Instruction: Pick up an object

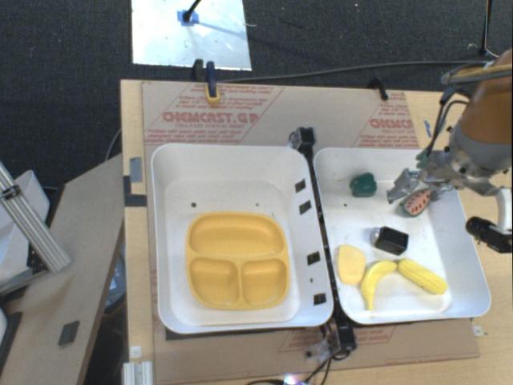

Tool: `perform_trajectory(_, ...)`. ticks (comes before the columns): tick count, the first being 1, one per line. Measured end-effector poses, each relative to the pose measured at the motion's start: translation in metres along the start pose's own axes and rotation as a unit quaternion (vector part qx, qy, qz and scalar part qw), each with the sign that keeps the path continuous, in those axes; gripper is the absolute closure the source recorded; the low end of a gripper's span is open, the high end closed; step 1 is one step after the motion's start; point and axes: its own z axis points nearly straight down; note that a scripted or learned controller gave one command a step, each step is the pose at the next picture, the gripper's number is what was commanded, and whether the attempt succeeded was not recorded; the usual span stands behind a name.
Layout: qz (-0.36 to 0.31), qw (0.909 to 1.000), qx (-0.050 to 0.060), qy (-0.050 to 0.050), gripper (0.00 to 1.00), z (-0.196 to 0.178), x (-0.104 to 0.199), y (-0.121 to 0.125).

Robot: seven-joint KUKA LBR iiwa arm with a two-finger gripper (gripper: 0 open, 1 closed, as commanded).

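Gripper: the gripper (410, 189) sat low over the upper right part of the right bin (473, 295), its grey fingers pointing down and to the view's left; whether they were spread or closed could not be told from this angle.

Nearest thing: a small red-and-white object (418, 204) lay right at the fingertips, touching or nearly so (too small and too covered to name). It did not show between the fingers, so no hold could be claimed.

Key relation: that red piece lay just below and a shade right of the tips, its long axis slanting from lower left to upper right, roughly in line with the fingers. By my judgement the next move hinged on closing across that axis, not along it.

Other candidates: a green lump (363, 184) sat near, to the gripper's left in the view; a black block (391, 240) lay further down the bin; a pale yellow piece (350, 264), a banana (375, 281) and a yellow corn-like piece (422, 277) clustered at the near end, well apart from the gripper.

Arm: the arm (485, 123) came in from the view's right, above the bin's far corner.

Left bin: the left bin (172, 175) held a yellow divided tray (237, 259), far from the gripper.

Desk: both bins rested side by side on the desk (240, 111).

Progress: the pick looked not yet made.
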Motion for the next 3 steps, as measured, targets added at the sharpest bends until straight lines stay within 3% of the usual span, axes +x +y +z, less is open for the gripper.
perform_trajectory(1,-0.001,1.0,-0.007,-0.001,0.0,-0.008,0.0,0.003)
perform_trajectory(3,0.0,1.0,-0.006,-0.001,0.0,0.102,-0.001,0.005)
